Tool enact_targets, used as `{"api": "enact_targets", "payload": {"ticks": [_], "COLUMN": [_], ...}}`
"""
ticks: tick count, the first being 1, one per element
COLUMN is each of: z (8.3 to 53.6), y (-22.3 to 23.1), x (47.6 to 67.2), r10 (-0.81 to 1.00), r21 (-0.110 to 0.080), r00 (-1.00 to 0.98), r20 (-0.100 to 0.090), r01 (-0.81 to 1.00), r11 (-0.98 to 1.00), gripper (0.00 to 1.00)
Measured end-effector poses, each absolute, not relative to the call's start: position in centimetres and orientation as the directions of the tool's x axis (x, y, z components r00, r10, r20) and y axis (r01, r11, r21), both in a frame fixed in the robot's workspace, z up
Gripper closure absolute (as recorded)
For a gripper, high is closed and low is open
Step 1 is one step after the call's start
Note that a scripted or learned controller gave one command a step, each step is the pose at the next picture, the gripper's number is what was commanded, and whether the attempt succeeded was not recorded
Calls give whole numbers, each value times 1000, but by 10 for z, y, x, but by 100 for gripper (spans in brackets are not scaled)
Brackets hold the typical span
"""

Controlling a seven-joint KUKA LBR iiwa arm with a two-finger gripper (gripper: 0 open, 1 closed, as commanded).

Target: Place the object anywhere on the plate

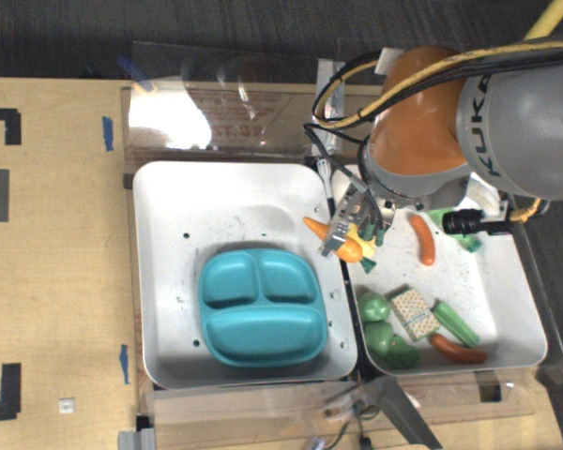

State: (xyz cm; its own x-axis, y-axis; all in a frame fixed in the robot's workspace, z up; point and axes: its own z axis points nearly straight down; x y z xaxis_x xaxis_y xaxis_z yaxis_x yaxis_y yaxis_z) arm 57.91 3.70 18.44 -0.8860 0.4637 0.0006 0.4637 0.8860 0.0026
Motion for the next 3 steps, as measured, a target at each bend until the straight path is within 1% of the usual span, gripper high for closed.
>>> {"api": "enact_targets", "payload": {"ticks": [1, 2, 3], "z": [128, 208, 204], "y": [100, 159, 158], "x": [540, 576, 575], "r10": [462, 385, 386], "r21": [1, 8, 3], "r00": [-887, -923, -922], "r20": [2, -8, -2], "r01": [462, 385, 386], "r11": [887, 923, 922], "gripper": [100, 100, 0]}}
